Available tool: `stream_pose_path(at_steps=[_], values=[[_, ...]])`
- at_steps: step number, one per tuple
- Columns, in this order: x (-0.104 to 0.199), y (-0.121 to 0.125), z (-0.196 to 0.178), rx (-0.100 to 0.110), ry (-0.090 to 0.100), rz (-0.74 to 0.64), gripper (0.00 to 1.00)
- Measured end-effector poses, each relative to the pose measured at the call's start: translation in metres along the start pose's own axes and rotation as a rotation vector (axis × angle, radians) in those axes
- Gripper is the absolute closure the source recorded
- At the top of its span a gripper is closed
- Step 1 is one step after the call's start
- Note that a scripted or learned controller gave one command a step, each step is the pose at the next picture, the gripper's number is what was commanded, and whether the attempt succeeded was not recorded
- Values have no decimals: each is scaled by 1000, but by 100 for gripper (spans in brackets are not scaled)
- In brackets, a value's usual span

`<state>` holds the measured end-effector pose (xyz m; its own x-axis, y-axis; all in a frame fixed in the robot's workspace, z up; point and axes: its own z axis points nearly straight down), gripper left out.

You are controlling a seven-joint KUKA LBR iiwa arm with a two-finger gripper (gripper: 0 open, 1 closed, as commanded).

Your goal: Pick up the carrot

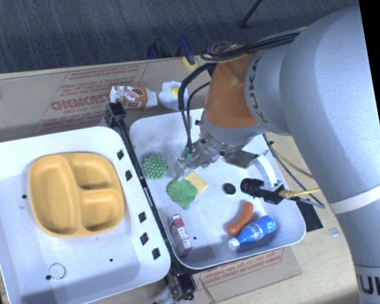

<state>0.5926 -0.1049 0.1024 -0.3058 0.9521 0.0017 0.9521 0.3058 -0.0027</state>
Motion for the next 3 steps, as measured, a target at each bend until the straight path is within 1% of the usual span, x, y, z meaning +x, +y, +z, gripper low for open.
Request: stream_pose_path(at_steps=[1,2,3], values=[[10,-34,-109,-1,-2,131,100],[11,-34,-108,0,-1,131,0],[7,-2,-50,1,0,-55,0]])
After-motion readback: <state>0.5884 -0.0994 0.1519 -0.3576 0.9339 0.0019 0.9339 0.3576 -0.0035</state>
